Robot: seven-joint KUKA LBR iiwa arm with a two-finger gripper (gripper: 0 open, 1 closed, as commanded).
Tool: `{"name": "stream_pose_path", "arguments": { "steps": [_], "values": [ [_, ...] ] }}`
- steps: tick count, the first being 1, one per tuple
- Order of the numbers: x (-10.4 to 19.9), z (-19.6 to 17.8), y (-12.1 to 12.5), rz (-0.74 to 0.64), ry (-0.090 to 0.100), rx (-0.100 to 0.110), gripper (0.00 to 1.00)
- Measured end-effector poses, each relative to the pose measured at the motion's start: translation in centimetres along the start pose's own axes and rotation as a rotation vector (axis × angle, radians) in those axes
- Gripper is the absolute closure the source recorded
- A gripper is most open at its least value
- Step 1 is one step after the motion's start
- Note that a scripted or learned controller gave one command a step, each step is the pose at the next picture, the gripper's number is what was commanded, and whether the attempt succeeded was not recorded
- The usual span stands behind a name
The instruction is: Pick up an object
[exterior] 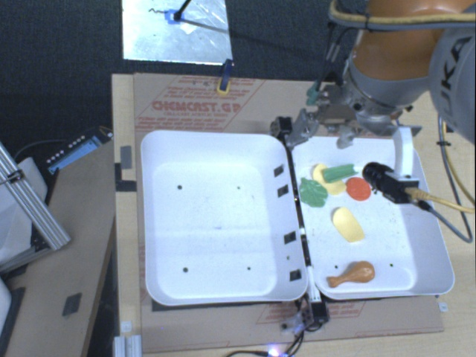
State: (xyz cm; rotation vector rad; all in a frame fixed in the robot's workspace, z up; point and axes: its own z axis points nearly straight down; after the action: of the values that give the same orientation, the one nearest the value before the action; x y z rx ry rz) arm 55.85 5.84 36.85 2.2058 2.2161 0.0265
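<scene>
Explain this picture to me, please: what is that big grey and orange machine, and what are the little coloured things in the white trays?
You are looking down at a slant from a camera fixed above a bench. The machine is a robot arm reaching in from the right; its end effector hangs over the far edge of the right tray. That tray holds toy food: a green leaf, a green pod, a red disc, a yellow piece and a brown drumstick. The left tray sits beside it. I cannot see anything held.
</scene>
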Motion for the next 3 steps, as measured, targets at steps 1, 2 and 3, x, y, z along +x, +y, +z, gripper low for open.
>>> {"name": "stream_pose_path", "arguments": {
  "steps": [1, 2, 3],
  "values": [
    [5.6, 15.7, 2.4, -0.004, -0.002, 0.032, 0.0],
    [5.3, 13.7, 2.7, -0.005, -0.001, 0.02, 1.0],
    [18.4, 18.5, 10.9, -0.01, 0.005, 0.012, 1.0]
  ]
}}
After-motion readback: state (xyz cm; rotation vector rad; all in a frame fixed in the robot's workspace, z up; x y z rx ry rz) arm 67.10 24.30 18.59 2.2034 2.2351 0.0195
